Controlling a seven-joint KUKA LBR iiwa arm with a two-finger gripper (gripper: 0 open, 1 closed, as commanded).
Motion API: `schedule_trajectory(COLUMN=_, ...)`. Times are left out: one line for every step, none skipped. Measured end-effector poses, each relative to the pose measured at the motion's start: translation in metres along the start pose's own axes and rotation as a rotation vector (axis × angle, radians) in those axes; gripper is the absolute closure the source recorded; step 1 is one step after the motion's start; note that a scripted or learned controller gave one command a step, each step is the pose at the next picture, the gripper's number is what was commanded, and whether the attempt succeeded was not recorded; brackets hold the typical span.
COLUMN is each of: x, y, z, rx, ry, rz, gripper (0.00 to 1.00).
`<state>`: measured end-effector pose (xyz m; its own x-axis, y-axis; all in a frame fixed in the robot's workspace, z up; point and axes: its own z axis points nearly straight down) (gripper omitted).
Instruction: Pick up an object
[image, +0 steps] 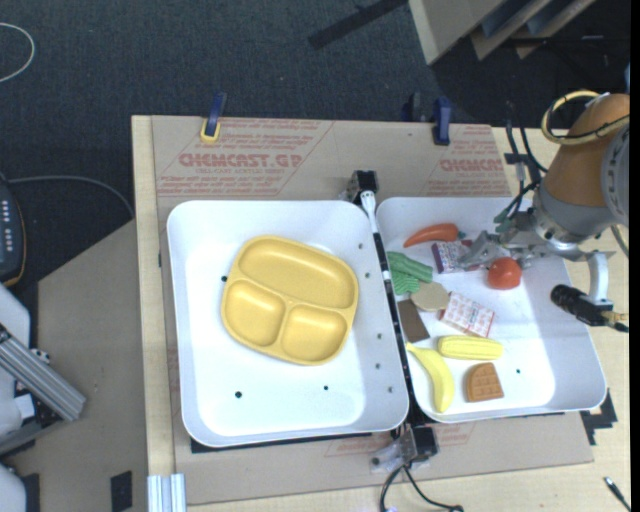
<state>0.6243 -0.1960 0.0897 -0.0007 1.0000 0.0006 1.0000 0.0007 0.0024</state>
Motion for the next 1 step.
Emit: schedule_trajectory(x=0.0012, y=0.0029, z=-0.0134, rx=-0.01, ry=0.001, rz=0.0, gripper=1.0)
